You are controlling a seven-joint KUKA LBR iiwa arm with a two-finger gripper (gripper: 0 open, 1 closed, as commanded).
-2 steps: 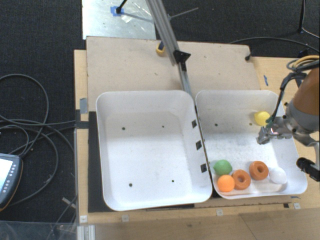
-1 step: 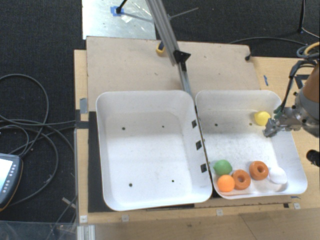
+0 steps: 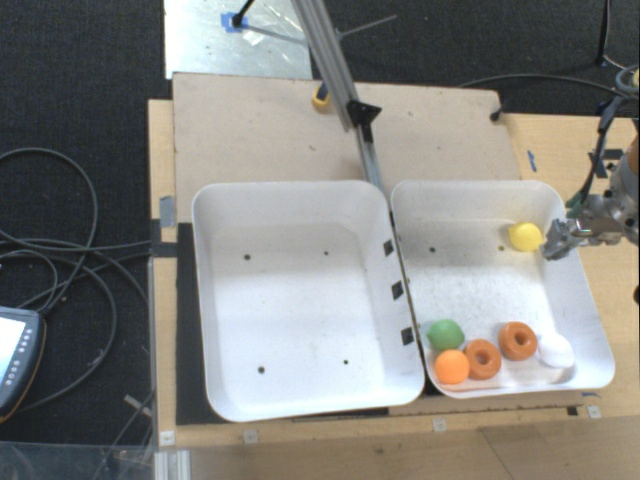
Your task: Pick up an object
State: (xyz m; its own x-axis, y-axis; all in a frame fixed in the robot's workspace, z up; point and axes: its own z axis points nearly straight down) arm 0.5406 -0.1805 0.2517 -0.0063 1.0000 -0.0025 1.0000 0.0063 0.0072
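The right bin (image 3: 570,298) holds a yellow ball (image 3: 524,235) near its far right side. Along the bin's front edge lie a green ball (image 3: 446,333), an orange ball (image 3: 451,367), two brown-orange rings (image 3: 482,358) (image 3: 518,340) and a white ball (image 3: 555,350). My gripper (image 3: 556,240) hangs at the right rim of that bin, just right of the yellow ball and close to it. I see nothing held in it.
The left bin (image 3: 215,298) sits beside the right one, with a dark divider strip between them. A grey metal pole (image 3: 330,53) slants over the bench from the top. Cables and a tablet (image 3: 15,353) lie on the floor at left.
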